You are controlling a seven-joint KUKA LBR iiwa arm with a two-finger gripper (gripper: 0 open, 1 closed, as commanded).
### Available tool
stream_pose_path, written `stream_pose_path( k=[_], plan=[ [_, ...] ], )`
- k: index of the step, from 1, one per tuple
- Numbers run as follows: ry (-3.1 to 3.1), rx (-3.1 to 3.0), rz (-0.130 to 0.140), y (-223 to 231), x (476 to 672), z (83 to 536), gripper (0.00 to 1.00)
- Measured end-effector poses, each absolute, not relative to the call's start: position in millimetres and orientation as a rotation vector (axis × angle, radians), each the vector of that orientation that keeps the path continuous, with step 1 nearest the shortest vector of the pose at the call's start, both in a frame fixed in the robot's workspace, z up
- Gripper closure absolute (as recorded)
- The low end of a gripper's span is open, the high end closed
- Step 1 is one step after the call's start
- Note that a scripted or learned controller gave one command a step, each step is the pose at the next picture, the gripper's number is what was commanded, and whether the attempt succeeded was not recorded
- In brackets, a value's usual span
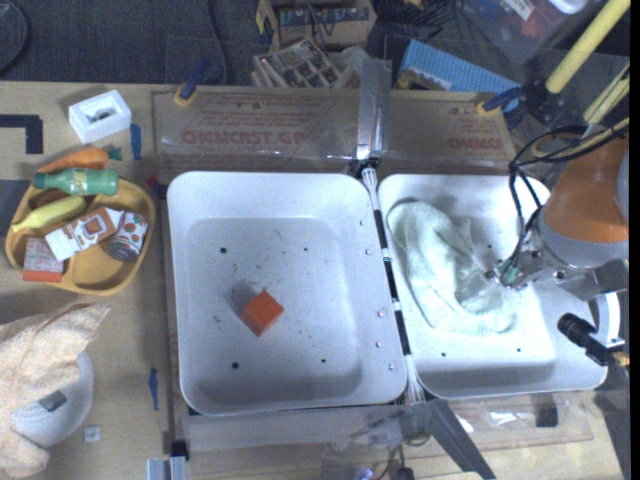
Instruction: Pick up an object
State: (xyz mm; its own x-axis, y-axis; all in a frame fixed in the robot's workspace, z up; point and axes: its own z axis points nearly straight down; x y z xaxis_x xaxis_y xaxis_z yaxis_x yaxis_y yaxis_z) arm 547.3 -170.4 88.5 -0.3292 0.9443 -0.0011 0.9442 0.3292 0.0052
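Looking at the right bin (540, 353), you find a white cloth (440, 263) lying crumpled; it is soft and light, so take a raised fold. Your hand (505, 275) is low at its right edge; I cannot tell its state. In the left bin (200, 208) a small orange block (263, 312) looks stiff.

Orange block (263, 312): small cube, lies alone in left bin, slightly below centre, turned corner-on. White cloth (445, 264): crumpled, spread across right bin's floor, left and centre portion
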Motion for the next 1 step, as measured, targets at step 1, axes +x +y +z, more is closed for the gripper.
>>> stream_pose_path(
  k=[1],
  plan=[
    [2.49, 1.907, 0.001, -168.3, 591.3, 102.7, 0.0]
  ],
)
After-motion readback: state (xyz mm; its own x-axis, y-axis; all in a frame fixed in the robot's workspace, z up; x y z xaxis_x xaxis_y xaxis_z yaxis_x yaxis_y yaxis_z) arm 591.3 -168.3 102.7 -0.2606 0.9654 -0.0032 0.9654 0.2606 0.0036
